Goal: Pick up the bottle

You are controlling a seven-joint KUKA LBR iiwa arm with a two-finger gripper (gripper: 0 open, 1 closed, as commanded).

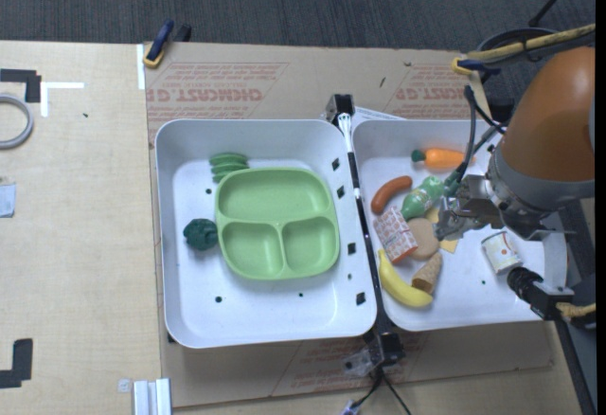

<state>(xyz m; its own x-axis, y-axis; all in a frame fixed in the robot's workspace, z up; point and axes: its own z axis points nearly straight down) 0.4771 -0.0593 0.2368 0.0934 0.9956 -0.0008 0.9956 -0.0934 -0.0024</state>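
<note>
Your arm [554, 129] comes in from the right and hangs over the right bin [454, 309], its bulk covering that bin's far right side. The left bin [180, 309] carries a green tray [276, 224] and plays no part here. The hand [461, 212] sits low among the clutter, and you cannot tell from this angle how far it is spread or whether it has anything. The bottle [422, 199], probably the green piece beside the sausage [391, 193], lies just left of the hand, its long axis slanting up toward the carrot [443, 157]. Your next move is a short shift leftward.
</note>
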